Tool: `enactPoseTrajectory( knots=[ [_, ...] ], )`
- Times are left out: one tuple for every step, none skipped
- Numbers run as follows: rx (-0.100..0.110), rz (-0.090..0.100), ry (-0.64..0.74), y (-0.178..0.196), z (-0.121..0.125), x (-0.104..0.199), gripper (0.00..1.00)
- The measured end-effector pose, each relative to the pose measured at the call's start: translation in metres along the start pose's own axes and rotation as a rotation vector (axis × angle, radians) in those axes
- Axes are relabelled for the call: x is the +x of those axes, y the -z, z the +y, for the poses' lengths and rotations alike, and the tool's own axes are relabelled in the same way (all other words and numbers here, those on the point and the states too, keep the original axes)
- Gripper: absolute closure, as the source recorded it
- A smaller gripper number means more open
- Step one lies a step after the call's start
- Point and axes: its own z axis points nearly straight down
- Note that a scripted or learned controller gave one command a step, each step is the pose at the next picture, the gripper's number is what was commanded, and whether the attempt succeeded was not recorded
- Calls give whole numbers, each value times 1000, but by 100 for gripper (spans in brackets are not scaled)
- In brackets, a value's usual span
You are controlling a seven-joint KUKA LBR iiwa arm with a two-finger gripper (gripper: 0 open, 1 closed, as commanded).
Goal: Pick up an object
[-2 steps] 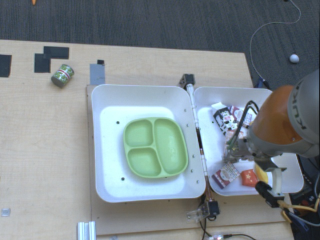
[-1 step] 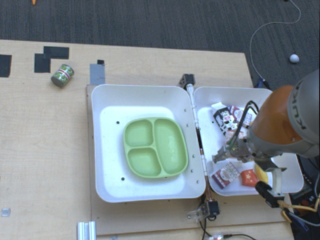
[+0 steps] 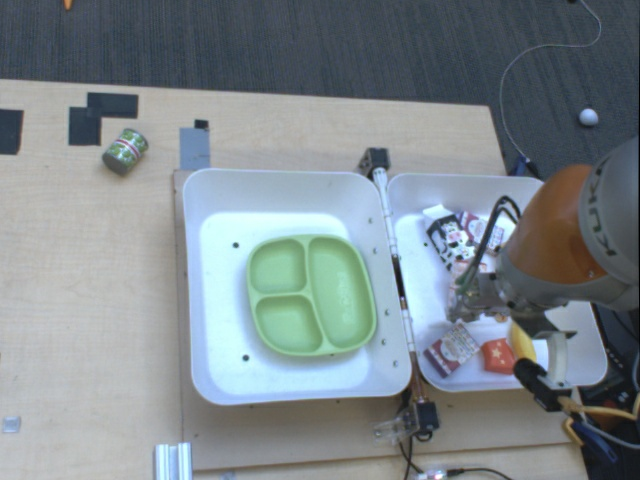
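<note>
Lower right of frame: grey arm with orange band [image 3: 560,233] reaching down into the right white bin [image 3: 405,268]. Gripper [image 3: 470,303] low among small packets [image 3: 455,346] and a red item [image 3: 497,356]; jaw state impossible to tell. Left bin [image 3: 200,298] holding a green divided tray [image 3: 310,295].

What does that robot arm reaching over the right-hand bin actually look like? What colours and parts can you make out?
The arm is a thick, rounded body of smooth grey casing, with a wide glossy orange band wrapping it above the wrist. A thin black cable loops out beside the orange section. Lower down sits darker grey metal hardware at the gripper, too blurred to describe further.
</note>
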Motion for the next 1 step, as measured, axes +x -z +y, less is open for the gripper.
enactPoseTrajectory(
  knots=[
    [0,0,0,0,0,0,0]
  ],
)
